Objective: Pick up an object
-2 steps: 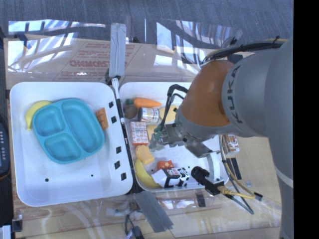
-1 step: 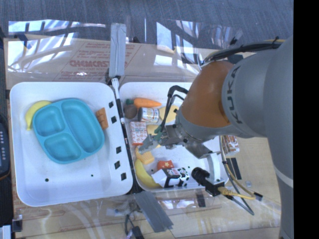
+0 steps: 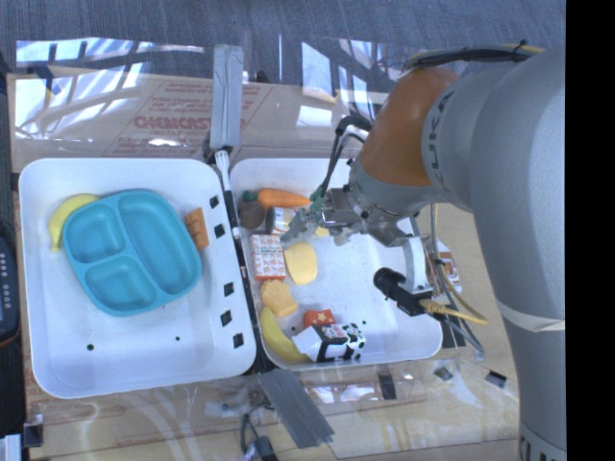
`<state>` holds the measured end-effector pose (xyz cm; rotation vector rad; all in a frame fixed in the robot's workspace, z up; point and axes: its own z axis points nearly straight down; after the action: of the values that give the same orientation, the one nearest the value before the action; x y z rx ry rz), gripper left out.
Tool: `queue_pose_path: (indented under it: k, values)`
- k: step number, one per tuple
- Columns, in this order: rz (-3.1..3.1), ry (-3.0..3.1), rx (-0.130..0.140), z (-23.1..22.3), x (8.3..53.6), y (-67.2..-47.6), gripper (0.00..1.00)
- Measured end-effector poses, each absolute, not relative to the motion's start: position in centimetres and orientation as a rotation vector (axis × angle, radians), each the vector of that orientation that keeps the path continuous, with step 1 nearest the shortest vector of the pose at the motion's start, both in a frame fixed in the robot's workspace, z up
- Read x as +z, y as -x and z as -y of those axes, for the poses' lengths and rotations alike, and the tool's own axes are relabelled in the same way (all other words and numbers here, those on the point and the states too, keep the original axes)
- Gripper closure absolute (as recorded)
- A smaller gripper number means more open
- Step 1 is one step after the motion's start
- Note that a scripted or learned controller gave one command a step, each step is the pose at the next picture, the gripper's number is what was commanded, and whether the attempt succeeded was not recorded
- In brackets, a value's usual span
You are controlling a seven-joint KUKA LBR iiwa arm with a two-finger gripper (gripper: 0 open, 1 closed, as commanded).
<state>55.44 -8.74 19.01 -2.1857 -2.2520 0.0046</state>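
Gripper (image 3: 309,217) low over the right bin (image 3: 408,339), near its upper left part. Jaws: cannot tell, apart or together (too dark and blurred there). Nothing seen between them.

Nearest pick candidates: a pale yellow piece (image 3: 302,263) just at 6 o'clock from the gripper, long axis running 12 to 6; a carrot (image 3: 282,199) just at 11 o'clock, long axis 9 to 3. Further at 6 o'clock a banana (image 3: 277,338), a red block (image 3: 318,318) and a cow toy (image 3: 336,344), all apart from the gripper.

Left bin (image 3: 58,353) with blue plate (image 3: 130,250) well apart at 9 o'clock.

Probably the yellow piece as target: short drop toward 6 o'clock needed.
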Motion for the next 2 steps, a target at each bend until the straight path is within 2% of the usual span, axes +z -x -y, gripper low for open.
queue_pose_path:
  k: [1,2]
  values:
    - [2.248,2.19,0.003,9.4,10.5,-57.0,0.0]
    - [2.384,2.055,-0.018,11.5,9.9,-56.3,0.0]
